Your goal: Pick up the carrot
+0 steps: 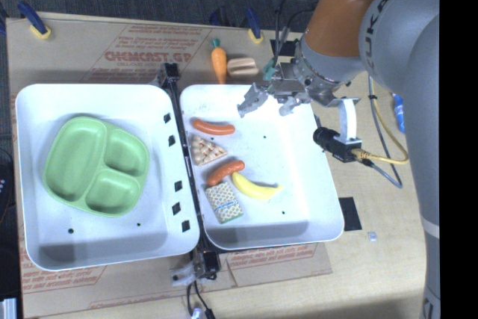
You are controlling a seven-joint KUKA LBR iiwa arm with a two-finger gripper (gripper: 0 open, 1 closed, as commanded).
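From above, the carrot lies on the cardboard sheet covering the desk, just beyond the far rim of the right bin, beside a small bun-like toy. The pincer hangs over the bin's far part, fingers spread wide with nothing between them. In that bin lie two sausages, a banana, a waffle wedge and a cracker-like block. The left bin holds a green divided plate.

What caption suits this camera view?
Hand open above the right bin; carrot lies outside on the cardboard beyond it.
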